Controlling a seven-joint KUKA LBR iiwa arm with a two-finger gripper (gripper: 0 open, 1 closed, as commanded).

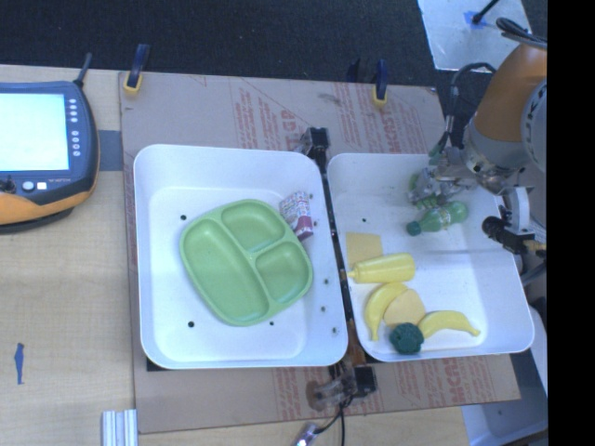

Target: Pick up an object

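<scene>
camera view, looking down at a slant on both bins. my arm (507,100) comes in from the right, grey with the orange band, and its outer part is cut off at the edge. my gripper (435,190) is low in the right bin (507,286), near its back half, sitting directly over a small green bottle (437,218). the fingers are a tangle of metal and shadow from here; cannot tell how they stand, or whether they touch the bottle. the bottle lies on its side, darker cap end pointing left, top part hidden under the gripper.

front of the right bin, a cluster: pale yellow flat block (363,246), a yellow corn-like piece (382,268) just below it and touching, a banana (375,308) curving down, a yellow round slice (404,308) beside it, another banana (450,323) to the right, and a dark green lump (406,339) at the front wall, too small to identify.

left bin (163,277): green divided plate (246,262) lying flat, three compartments. a small red-and-white packet (298,214) just off the plate's back right rim; label unreadable.

bench left: a handheld screen unit (42,151), orange underside, cut off at the frame edge. blue clamps (136,68) on the back of the cardboard sheet.
</scene>
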